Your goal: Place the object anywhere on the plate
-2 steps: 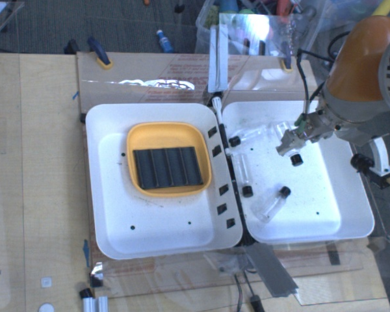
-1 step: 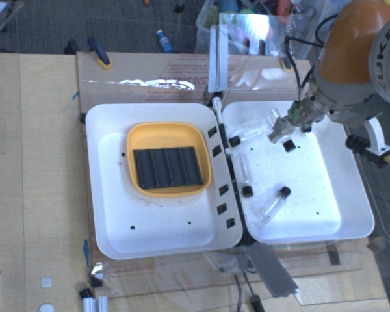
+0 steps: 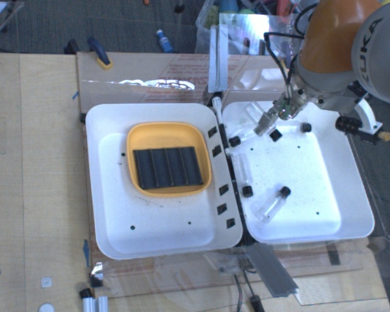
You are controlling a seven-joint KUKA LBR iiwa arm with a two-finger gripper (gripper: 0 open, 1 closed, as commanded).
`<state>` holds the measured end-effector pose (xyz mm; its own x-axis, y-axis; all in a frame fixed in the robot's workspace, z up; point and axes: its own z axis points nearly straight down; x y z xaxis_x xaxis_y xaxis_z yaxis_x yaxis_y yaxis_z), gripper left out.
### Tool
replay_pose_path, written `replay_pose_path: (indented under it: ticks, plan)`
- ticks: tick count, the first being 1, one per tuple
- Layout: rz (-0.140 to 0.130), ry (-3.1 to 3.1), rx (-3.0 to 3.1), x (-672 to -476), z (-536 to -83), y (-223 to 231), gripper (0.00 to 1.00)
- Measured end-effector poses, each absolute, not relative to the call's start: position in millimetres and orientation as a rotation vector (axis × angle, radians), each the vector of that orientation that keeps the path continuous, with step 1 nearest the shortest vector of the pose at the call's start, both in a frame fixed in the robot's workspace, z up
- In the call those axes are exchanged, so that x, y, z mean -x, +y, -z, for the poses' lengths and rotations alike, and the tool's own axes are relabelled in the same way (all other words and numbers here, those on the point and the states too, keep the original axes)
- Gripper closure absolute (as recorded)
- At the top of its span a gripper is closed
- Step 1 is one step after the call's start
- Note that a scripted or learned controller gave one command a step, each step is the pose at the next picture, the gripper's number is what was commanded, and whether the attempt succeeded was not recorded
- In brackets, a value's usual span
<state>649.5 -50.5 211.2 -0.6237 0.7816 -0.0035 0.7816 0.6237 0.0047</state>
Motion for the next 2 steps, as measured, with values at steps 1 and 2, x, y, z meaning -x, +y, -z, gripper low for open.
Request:
replay_pose_path:
  ticks: [1,2]
  plan:
    - [-0.002,2.983,-0.986,-620.2,-228,-56,1.00]
    - [-0.004,3.083,-0.562,-654.1,-238,-44,1.00]
